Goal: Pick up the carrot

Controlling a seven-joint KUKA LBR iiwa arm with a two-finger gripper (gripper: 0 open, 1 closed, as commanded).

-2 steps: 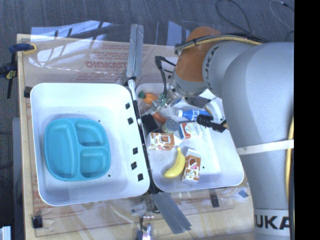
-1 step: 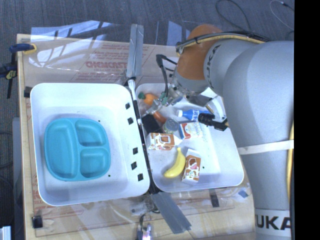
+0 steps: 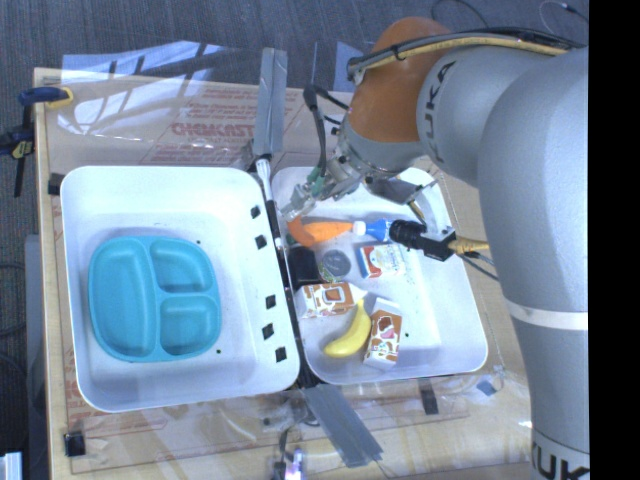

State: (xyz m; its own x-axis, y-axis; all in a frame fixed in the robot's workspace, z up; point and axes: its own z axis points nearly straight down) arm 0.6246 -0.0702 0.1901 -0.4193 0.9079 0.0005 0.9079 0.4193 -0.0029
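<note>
Grey arm (image 3: 520, 168) across the right side, bulky, reaching in toward the far end of the right bin, orange band (image 3: 395, 78) above the wrist. Bench (image 3: 150, 118) beneath, with clear plastic sheeting over the far part.

Two white bins side by side. Left bin (image 3: 100, 198) holding a blue divided tray (image 3: 153, 295), three compartments, set toward its left half. Right bin (image 3: 455, 313) crowded with small goods.

Gripper (image 3: 318, 190) low over the far-left corner of the right bin, close to the wall between the bins, wrist tilted. Finger opening impossible to tell from this angle: tips lost among wires and glare. Nothing visibly clamped between them.

Carrot (image 3: 320, 232) lying flat in the right bin, orange, long axis left to right, just near of the gripper and slightly below it. Close to the tips but apparently apart from them; contact not certain.

Right of the carrot, touching or nearly so, a small blue-and-white bottle (image 3: 373, 229). Near of the carrot, a dark round can (image 3: 334, 264), then a red-and-white carton (image 3: 382, 260) at its right. Nearer still, a patterned box (image 3: 327, 299), a yellow banana (image 3: 348, 333) curved beside it, and another small box (image 3: 384, 337) at the banana's right. Black-and-yellow connector (image 3: 432, 240) jutting from the arm over the right part of the bin.
</note>
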